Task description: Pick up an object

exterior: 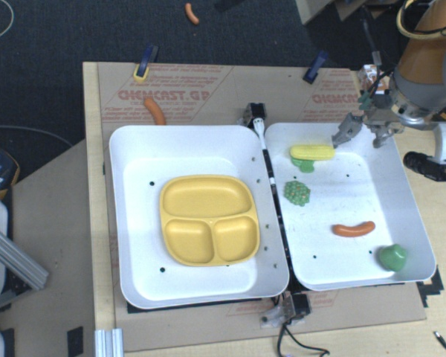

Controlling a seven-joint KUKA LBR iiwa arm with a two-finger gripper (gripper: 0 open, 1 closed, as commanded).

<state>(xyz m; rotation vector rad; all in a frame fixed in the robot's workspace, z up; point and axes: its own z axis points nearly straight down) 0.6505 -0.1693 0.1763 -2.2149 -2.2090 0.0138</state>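
Note:
In the right bin lie a yellow corn cob on a small green piece, a green broccoli-like lump, an orange sausage and a green round piece. My gripper hovers over the bin's far edge, just right of the corn, open with nothing between its fingers.
The left bin holds a yellow divided plate. An orange sausage lies on the cardboard behind the left bin. Clamps sit on the board's far edge. Another orange piece lies on the dark floor.

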